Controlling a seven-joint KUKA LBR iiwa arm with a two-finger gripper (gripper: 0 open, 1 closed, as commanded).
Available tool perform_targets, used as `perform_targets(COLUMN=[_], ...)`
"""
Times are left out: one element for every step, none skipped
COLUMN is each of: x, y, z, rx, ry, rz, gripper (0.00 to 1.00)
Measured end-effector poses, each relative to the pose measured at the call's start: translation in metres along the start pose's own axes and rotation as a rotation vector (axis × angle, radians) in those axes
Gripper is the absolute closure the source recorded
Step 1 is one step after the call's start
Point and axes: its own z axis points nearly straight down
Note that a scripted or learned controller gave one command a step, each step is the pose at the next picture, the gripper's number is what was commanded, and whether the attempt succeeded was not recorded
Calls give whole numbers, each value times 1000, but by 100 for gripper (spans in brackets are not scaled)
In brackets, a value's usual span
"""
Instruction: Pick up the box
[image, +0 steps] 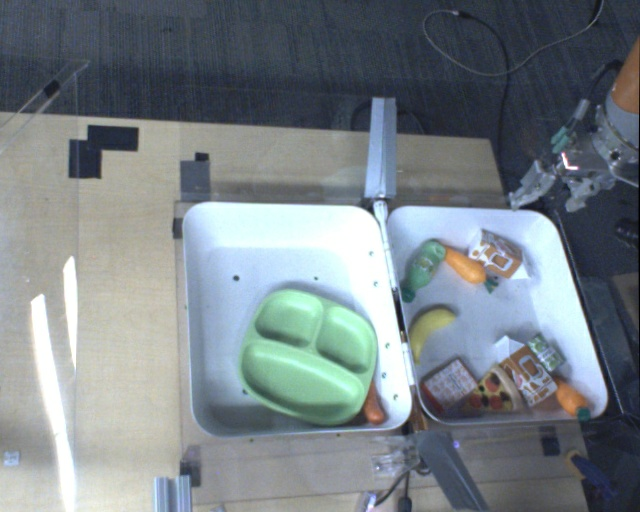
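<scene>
Two bins: shallow white trays side by side on the bench, left bin (200, 300) and right bin (570, 290), split by a metal divider rail (381, 150) running up from their shared edge.
Left bin contents: green divided plate (308, 355), three compartments, sits low-centre toward the right wall; a small orange piece (373, 408) peeks out at the plate's lower right, partly hidden — can't tell what it is.
Right bin, top: green bottle (423, 267) tilted near the left wall, orange carrot (466, 266) just beside it, and a small printed packet (498, 254) touching the carrot's right end.
Right bin, middle: yellow banana (428, 327) near the left wall, apart from the rest.
Box: red-brown box (451, 385) lies flat in the right bin's bottom-left corner, close to the front wall; printing too small to read.
Box neighbours: pizza-print pack (494, 391) touches its right side, then an orange carton (528, 368) w/ green top tilted next to that, and a 2nd carrot (570, 399) in the bottom-right corner.
Gripper (560, 180): off the bin, above its top-right corner over dark floor, well apart from the box — holds nothing visible.
Finger state: blurred at the frame edge, can't tell.
Arm (622, 120): grey w/ orange band, enters at upper right.
Bench (120, 330): light wood, black tape marks (98, 147) at upper left.
</scene>
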Motion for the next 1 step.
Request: perform_targets(x=[-28], y=[-91], z=[79], rx=[2], ry=[0], rz=[-17], gripper=[0])
